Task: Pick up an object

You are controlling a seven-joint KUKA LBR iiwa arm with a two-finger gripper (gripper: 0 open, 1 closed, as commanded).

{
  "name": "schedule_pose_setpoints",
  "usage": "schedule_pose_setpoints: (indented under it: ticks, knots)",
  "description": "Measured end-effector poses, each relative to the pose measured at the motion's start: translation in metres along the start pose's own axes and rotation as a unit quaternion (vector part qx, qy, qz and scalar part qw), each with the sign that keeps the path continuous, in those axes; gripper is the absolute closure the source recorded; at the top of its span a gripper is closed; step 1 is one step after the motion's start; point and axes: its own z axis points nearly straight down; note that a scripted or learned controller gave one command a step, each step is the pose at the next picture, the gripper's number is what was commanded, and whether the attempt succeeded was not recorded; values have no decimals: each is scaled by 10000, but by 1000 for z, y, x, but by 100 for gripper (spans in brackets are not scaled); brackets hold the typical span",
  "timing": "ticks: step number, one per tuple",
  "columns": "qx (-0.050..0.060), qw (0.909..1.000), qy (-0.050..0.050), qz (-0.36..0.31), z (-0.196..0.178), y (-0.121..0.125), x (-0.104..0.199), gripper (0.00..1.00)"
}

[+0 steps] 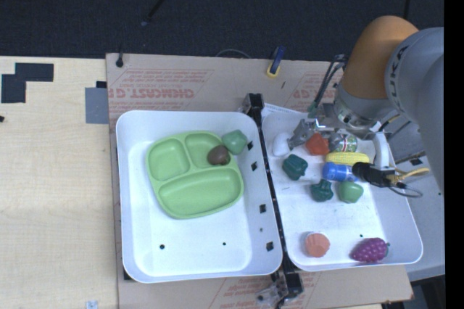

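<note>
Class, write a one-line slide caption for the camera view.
Gripper over the right bin of toys; green tray in the left bin.

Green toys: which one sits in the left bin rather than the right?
The pale green blocky toy, resting at the upper right edge of the green divided plate. The other three green toys lie in the right bin.

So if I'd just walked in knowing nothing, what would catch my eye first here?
Probably the big grey arm with its orange band, reaching in from the right over the right white bin. Next, the bright green divided plastic tray in the left white bin, with a small brown lump on it. Then the scatter of colourful toy foods under the arm, such as the purple grape bunch near the front corner.
</note>
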Motion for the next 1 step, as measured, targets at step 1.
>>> schedule_pose_setpoints:
  ticks: [1]
  knots:
    - [30, 10000, 2, 11, 54, -2, 1, 0]
